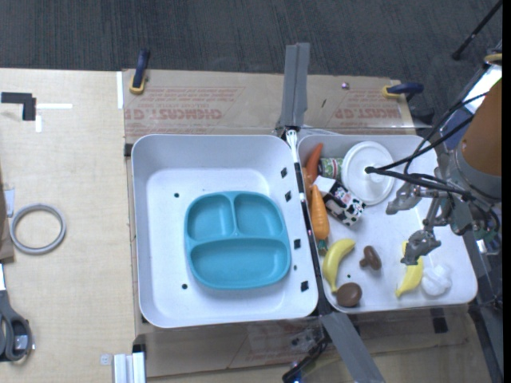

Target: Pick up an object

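The arm reaches in from the right, bent low over the right bin (pixel 467 282), its hand (pixel 418 246) just above a yellow banana (pixel 410 278). I cannot tell whether the hand grips anything.

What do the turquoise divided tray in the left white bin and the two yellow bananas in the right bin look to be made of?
The turquoise divided tray looks like moulded plastic: uniform colour, rounded compartments, soft sheen. The two yellow bananas look like plastic toy fruit, being smooth and evenly yellow, though the view leaves that open.
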